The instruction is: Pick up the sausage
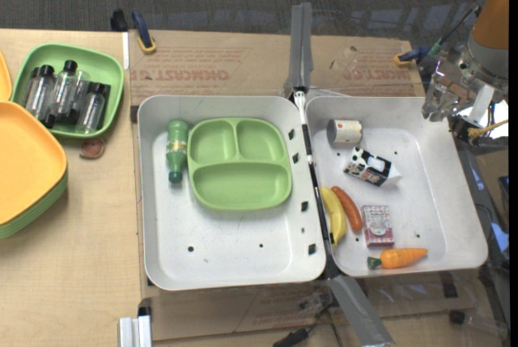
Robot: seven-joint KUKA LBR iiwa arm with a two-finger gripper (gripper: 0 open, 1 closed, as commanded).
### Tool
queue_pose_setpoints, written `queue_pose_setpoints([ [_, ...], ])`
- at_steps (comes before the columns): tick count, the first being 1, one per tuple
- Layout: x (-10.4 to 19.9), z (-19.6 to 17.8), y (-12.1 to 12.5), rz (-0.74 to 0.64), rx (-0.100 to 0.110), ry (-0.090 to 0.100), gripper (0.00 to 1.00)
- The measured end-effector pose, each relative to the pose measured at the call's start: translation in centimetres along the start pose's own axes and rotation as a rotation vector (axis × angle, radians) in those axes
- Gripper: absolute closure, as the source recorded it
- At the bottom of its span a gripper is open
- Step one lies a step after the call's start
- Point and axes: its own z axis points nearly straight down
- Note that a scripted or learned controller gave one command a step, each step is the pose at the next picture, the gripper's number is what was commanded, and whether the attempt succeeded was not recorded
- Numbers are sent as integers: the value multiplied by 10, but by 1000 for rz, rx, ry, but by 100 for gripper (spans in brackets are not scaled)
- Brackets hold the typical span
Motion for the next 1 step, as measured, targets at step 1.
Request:
queue_pose_setpoints([
  [1,0,-9,0,-4,0,-2,100],
])
